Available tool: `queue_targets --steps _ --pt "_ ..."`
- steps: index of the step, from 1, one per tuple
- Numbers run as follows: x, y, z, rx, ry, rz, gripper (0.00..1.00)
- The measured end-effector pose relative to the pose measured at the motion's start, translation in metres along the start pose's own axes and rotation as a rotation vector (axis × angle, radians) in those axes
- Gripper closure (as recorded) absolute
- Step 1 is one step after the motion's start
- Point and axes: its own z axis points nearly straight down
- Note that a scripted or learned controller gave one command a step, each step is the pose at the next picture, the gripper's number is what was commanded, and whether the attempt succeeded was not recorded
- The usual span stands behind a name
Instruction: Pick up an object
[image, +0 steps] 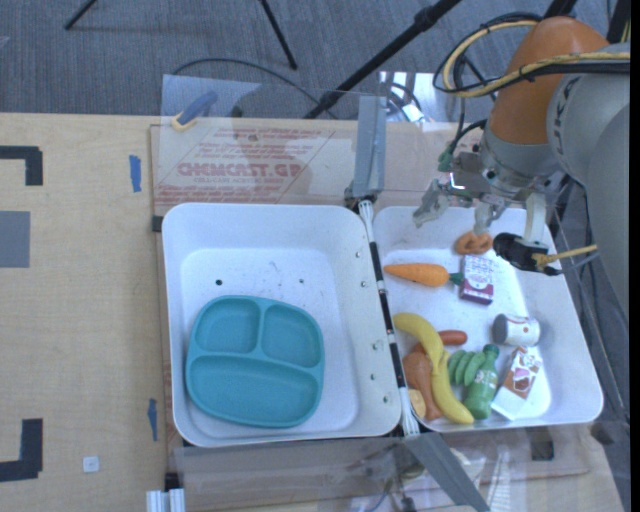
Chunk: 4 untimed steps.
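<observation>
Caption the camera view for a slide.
Gripper above the right bin of toy food; teal tray in the left bin.

I see a teal divided plate (256, 360) lying flat in the left bin (190, 240), toward its front edge; behind both bins a clear sheet with red lettering (240, 165) lies on the wooden bench (70, 330), blue tape (135, 172) near it

Open floor (425, 245) above carrot (417, 273)
</observation>
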Motion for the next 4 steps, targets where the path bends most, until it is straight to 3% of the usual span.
queue_targets --steps 1,2,3,4 --pt "-0.032 -0.042 0.078 0.002 0.002 -0.210 0.00" --pt "-0.014 -0.060 0.000 -0.001 0.000 -0.079 0.00" --pt "-0.030 -0.026 0.076 -0.017 0.005 0.078 0.00" --pt "-0.024 -0.003 0.099 -0.003 0.000 0.000 0.00"
